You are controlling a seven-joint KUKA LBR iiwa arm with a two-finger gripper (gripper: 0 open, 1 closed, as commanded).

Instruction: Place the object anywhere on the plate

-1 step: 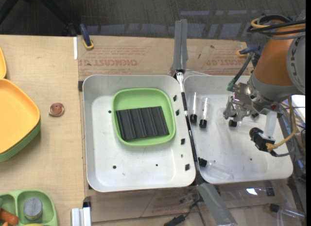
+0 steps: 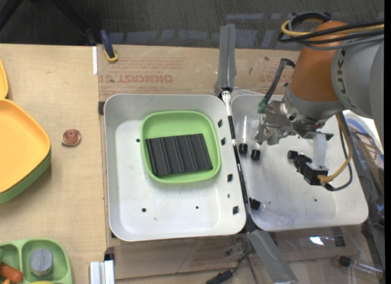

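Observation:
A green square plate (image 2: 181, 118) lies in the left white bin (image 2: 122, 173). A dark grey ribbed slab (image 2: 178, 154) rests flat on the plate and covers most of its floor. My gripper (image 2: 266, 135) hangs over the upper left part of the right white bin (image 2: 305, 212), just right of the divider between the bins. It is well apart from the slab and the plate. Nothing is visible in its grasp.
Stacked yellow plates (image 2: 18, 148) and a small red knob (image 2: 71, 136) sit on the wooden bench at left. A green divided tray (image 2: 24, 261) is at the bottom left corner. A black cable fitting (image 2: 308, 170) hangs beside the wrist over the right bin.

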